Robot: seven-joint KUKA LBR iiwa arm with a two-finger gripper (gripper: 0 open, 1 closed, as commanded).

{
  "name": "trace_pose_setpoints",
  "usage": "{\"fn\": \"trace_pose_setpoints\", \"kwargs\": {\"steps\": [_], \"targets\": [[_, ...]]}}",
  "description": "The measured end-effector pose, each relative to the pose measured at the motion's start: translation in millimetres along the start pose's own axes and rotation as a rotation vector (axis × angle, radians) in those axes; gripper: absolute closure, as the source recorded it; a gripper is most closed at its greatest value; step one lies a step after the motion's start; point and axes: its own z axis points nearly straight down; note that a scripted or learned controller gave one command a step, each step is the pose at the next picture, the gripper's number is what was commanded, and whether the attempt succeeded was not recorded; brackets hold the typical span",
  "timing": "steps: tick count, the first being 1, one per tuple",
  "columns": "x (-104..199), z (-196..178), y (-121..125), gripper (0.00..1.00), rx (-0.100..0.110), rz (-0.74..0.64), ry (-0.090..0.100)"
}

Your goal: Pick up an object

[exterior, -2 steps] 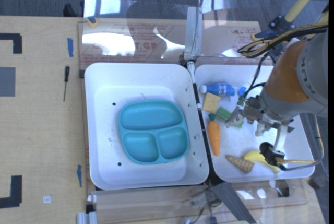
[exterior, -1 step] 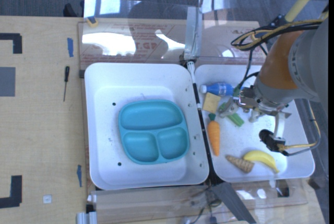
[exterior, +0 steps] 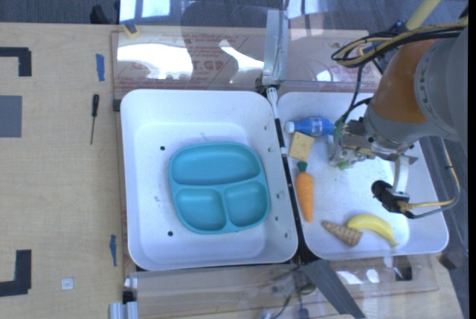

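The right bin point(exterior: 428, 236) holds several toy items. A blue bottle point(exterior: 311, 126) lies at its back left, with a tan block point(exterior: 300, 146) just in front of it. An orange carrot point(exterior: 304, 192) lies along the left wall. A waffle cone point(exterior: 341, 233) and a yellow banana point(exterior: 374, 227) rest near the front. My gripper point(exterior: 346, 155) is low in this bin, right of the tan block and just in front of the bottle. A small green thing point(exterior: 341, 163) shows at its tip; I cannot tell what it is or whether it is held.
The left bin point(exterior: 141, 184) carries a blue divided plate point(exterior: 219, 186). A clear plastic wall point(exterior: 193, 50) stands behind both bins. The grey arm with its orange band point(exterior: 398, 87) and cables covers the right bin's back right. A black cable part point(exterior: 388, 195) hangs above the banana.
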Motion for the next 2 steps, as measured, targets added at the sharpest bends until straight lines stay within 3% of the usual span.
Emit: {"fn": "trace_pose_setpoints", "kwargs": {"steps": [1,2], "targets": [[67.0,-88.4,42.9,1.00,0.003,0.196,0.001],[63.9,-142.2,11.4,1.00,0.007,-0.231,0.000]]}}
